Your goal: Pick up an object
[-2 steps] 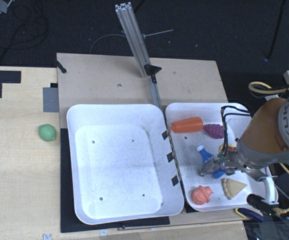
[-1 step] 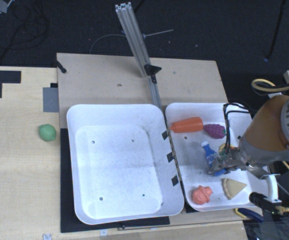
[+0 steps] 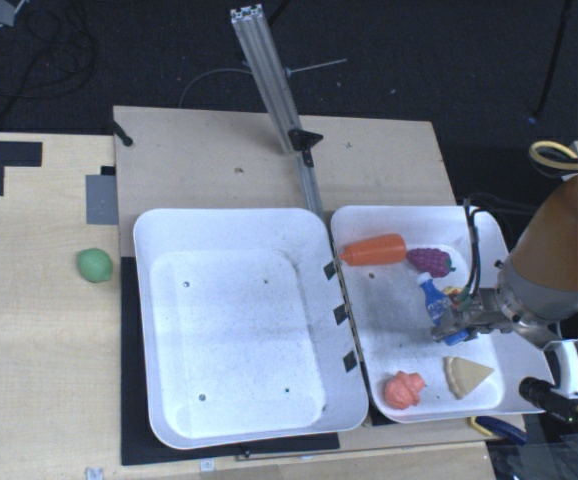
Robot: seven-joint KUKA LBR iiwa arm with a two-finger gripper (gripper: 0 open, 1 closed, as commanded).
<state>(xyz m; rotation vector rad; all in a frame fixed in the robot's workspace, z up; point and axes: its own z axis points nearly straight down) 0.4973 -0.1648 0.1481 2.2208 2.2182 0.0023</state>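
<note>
there, hand (image 3: 453, 320) by blue obj (image 3: 432, 298), rt bin (image 3: 354, 230)

four toys in right bin (image 3: 489, 230), ball (image 3: 95, 265) left of bins

1 fixed camera looks down at a slant from above the bench (image 3: 269, 158) — both white bins, left bin (image 3: 159, 230) and right bin (image 3: 489, 400), fill the mid-distance frame.

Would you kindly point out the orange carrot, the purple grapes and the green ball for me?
orange carrot (image 3: 374, 250), camera view, middle of its body.
purple grapes (image 3: 429, 261), camera view, centre of the bunch.
green ball (image 3: 95, 265), camera view, centre of the ball, on the bench left of the bins.
</note>
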